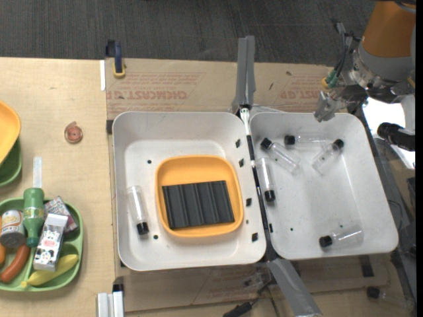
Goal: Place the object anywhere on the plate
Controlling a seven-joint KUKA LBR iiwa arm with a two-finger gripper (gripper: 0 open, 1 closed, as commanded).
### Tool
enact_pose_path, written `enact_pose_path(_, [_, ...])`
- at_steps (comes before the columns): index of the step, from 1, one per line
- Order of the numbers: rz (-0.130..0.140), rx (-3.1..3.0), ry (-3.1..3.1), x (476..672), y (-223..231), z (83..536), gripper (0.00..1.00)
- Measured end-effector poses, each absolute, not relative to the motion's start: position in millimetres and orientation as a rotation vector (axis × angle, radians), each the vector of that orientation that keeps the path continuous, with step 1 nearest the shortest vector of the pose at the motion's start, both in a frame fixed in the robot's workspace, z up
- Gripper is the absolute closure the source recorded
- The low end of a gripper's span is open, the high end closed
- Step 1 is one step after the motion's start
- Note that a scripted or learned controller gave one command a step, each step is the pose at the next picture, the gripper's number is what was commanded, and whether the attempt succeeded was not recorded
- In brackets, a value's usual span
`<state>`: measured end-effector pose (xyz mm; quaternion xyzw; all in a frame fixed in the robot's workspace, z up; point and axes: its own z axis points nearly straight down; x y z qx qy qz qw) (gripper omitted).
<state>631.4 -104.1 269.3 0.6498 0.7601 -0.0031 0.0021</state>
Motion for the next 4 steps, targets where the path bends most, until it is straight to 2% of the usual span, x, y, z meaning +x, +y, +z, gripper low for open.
enact_pose_path(1, [-0.010,2.039,2.385,631.4,-104,269,0.00])
enact_pose_path(2, [-0.013,2.036,2.386,631.9,-104,277,1.00])
enact_pose_path(3, [-0.013,2.035,2.386,631.9,-104,277,0.00])
enact_pose_path(4, [-0.007,2.281,2.164,549.0,2,190,0.00])
